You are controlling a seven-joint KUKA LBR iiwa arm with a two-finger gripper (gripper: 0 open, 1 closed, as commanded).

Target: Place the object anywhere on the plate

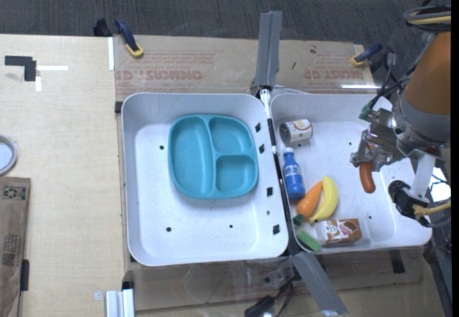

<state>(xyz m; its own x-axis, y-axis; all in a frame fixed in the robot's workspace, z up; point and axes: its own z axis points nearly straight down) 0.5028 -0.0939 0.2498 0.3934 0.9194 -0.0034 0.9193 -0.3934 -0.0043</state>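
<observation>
Gripping a hot dog [368,178], the gripper [367,165] hangs over the right bin [401,233] near its 3 o'clock wall, fingers clenched on the sausage's upper end. Judged step: carry. Next move calls for travel toward 9 o'clock to the teal plate [213,156] in the left bin [143,186]. Plywood bench [57,165]; dark floor beyond.

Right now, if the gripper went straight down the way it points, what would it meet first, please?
The gripper would probably meet the right bin's white floor, below the hot dog seemingly between its fingers; depth is unclear from above.
</observation>
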